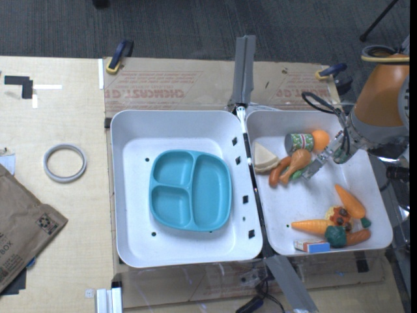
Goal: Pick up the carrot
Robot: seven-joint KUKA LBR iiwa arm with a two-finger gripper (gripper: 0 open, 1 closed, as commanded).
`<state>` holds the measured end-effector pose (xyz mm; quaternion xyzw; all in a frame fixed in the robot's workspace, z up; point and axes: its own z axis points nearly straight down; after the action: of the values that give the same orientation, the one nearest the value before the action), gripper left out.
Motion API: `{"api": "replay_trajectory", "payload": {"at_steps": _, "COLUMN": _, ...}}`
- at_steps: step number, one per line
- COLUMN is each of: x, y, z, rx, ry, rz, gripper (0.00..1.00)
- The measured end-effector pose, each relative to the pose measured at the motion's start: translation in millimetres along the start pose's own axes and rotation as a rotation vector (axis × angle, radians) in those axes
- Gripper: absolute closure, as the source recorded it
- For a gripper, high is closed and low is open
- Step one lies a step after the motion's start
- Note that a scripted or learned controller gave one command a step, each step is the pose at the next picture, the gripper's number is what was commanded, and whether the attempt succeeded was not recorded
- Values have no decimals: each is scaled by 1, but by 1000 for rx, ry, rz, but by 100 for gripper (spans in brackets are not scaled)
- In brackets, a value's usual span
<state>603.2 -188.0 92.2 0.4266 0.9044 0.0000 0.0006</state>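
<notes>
Gripper (317,163) down in the upper part of the right bin (381,194), fingers too small and blurred to tell whether open or closed, nothing visibly held. Touching or just beside a chicken drumstick (296,162) to its left, with a sausage-like piece (280,175) lying against that. Just above the tip, a small green can (301,141) and an orange ball (320,139); farther left, by the bin wall, a beige wedge of bread (264,156).

Carrot (311,226) well apart from the gripper, lying flat near the bin's front edge, tip pointing left. Second, stubbier carrot (350,201) nearer the right wall, between gripper and front cluster. Beside the carrot's thick end: pizza slice (339,215), broccoli (337,236), a red-orange piece (358,237), and a small blue-and-white box (311,246) in front.

Left bin (130,240) with a teal divided plate (191,190). Tape roll (65,162) on the bench farther left.
</notes>
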Motion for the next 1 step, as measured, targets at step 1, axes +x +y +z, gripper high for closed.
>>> {"api": "replay_trajectory", "payload": {"at_steps": 1, "x": -3, "y": 52, "z": -1, "rx": -1, "ry": -3, "rz": 86, "gripper": 0}}
